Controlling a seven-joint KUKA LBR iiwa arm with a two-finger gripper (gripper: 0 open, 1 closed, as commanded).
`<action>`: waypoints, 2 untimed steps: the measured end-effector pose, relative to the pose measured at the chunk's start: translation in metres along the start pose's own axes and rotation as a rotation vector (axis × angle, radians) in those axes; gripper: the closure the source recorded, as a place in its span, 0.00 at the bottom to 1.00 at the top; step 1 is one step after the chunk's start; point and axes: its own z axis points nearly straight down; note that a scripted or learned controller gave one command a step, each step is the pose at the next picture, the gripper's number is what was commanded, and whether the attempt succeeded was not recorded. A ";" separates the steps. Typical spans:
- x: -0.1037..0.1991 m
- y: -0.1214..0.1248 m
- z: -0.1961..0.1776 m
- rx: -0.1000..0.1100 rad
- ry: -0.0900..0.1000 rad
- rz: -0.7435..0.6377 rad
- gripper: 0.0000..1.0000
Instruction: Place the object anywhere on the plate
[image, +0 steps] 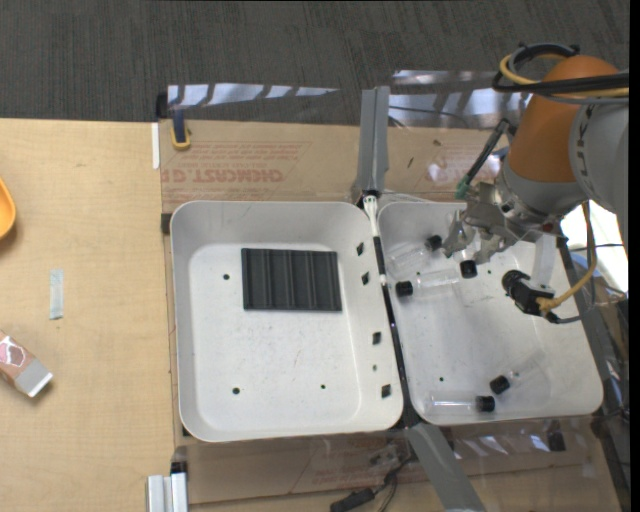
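A dark grey ribbed rectangular plate (291, 280) lies flat in the back half of the left bin (200, 400), with nothing on it. My gripper (470, 243) hangs low over the back part of the right bin (560, 400), far to the right of the plate. Metal linkage and cables hide its tips. Small black pieces sit close under it, one (435, 242) to its left and one (468, 268) just in front. I cannot tell whether any of them is held.
More small black pieces lie in the right bin at the left wall (404, 288) and near the front edge (498, 384). A grey divider bar (373, 140) rises between the bins. A loose cable (545, 300) hangs off the wrist.
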 end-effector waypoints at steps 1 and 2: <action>0.029 -0.077 -0.009 0.001 0.001 0.130 1.00; 0.105 -0.145 0.000 0.002 0.000 -0.102 1.00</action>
